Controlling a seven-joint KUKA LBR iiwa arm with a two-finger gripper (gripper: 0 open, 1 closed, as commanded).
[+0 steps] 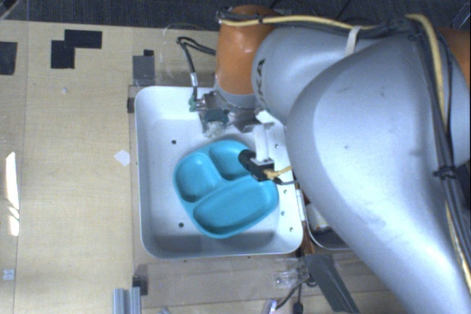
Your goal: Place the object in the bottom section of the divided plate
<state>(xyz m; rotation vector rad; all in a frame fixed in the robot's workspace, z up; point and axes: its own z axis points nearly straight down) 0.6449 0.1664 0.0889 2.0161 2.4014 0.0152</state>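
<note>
Hand (211, 126) near far rim of plate (229, 211)

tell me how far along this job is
Done: nothing that shows; the bottom section of the plate is bare blue. In hand: the gripper hangs over the bin by the plate's top edge, and I cannot tell if it holds an object. Left: setting the object in the bottom section.

No lettering, number or brand can be read anywhere (the black blocky patches (76, 46) on the pale wooden surface (66, 180) spell nothing).
</note>
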